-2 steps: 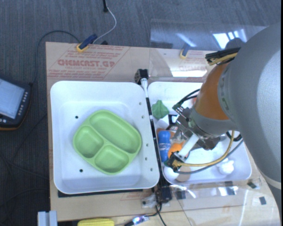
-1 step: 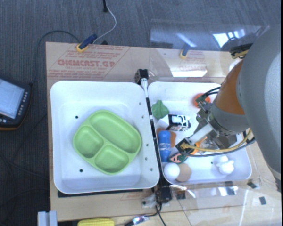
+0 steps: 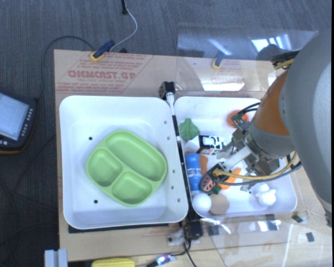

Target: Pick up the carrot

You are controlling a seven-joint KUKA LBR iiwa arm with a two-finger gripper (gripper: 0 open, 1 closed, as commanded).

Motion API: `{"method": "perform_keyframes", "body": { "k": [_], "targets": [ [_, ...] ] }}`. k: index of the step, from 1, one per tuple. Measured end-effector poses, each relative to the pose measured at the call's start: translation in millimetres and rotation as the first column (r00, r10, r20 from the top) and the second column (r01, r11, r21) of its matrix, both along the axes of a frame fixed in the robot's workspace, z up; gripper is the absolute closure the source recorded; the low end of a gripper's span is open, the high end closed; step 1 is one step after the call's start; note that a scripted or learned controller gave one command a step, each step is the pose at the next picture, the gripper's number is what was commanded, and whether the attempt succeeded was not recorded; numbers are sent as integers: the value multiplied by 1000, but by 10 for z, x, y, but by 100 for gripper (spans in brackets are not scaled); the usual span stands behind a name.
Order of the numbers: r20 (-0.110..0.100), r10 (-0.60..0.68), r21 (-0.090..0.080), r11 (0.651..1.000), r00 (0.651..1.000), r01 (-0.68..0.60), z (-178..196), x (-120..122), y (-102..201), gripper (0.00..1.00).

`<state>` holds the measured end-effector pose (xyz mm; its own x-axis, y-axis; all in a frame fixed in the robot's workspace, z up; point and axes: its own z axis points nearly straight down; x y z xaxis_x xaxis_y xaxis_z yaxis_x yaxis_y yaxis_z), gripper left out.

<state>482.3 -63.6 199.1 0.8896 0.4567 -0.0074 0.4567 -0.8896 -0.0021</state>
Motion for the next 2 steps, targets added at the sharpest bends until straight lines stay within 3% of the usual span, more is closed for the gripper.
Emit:
{"method": "perform_keyframes", "body": {
  "k": [1, 2],
  "targets": [
    [-7, 152, 5, 988, 988, -152, -947, -30, -307, 0],
    [-9, 155, 6, 988, 988, -155, -851, -27, -299, 100]
  ]
}}
